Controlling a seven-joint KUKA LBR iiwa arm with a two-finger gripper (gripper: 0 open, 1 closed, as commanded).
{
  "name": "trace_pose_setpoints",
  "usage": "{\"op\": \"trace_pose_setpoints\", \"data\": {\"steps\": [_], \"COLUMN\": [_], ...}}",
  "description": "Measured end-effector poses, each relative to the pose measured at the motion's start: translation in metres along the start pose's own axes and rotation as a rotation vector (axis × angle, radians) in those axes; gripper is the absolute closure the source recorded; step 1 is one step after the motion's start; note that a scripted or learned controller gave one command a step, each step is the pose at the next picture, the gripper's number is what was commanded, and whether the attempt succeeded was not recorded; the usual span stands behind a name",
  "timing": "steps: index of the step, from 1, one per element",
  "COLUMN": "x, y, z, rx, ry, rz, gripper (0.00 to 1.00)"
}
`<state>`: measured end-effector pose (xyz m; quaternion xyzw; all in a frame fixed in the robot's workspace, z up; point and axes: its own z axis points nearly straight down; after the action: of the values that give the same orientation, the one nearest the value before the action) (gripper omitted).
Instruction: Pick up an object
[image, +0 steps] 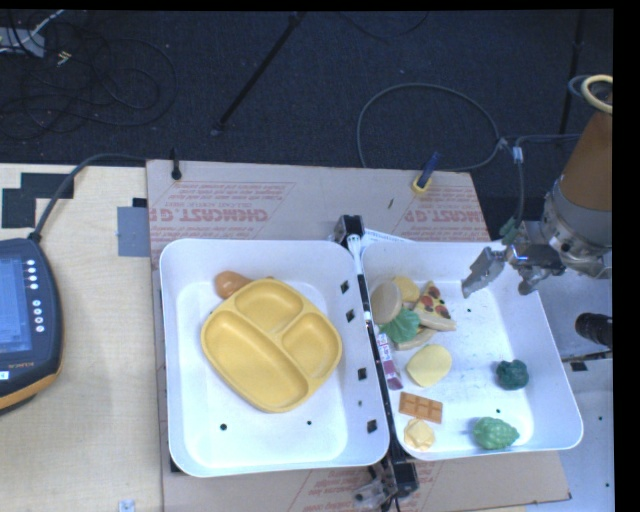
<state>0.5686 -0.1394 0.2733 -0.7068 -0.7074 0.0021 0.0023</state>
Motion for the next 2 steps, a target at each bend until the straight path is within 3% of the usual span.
{"op": "trace_pose_setpoints", "data": {"steps": [1, 2], "x": [0.028, 0.034], "y": [0.014, -0.030], "z": [0.121, 0.190], "rx": [0.012, -0.003], "ry": [0.005, 0.002], "rz": [-0.001, 0.002], "gripper": [0.00, 0.00]}}
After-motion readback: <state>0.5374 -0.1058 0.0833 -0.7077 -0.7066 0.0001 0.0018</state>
